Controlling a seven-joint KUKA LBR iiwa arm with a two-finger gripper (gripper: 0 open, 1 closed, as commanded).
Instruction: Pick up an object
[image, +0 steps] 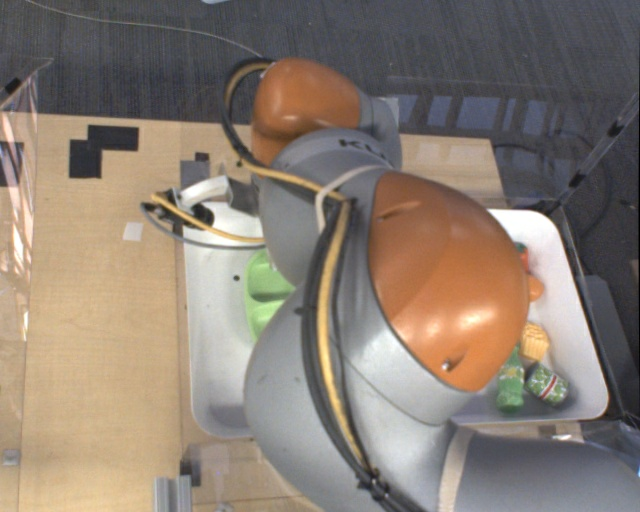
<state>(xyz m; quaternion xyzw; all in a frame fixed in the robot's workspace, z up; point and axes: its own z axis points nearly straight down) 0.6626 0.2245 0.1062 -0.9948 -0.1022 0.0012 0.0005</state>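
My grey and orange arm (400, 300) covers most of the view and hangs over both bins. A light green object (262, 290) lies in the left bin (205, 330), partly hidden under the arm. At the right bin's (575, 300) near corner I see a green bottle (510, 385), a green and red can (547, 384), a yellow item (534, 342) and an orange piece (535, 288). The wrist end (200, 205) with its cables sits at the left bin's far edge.
The wooden bench (90, 330) stretches to the left, with black markers (100, 148) near its far edge. A clear panel (15, 200) stands along the left side. Dark carpet (400, 40) lies beyond the bench.
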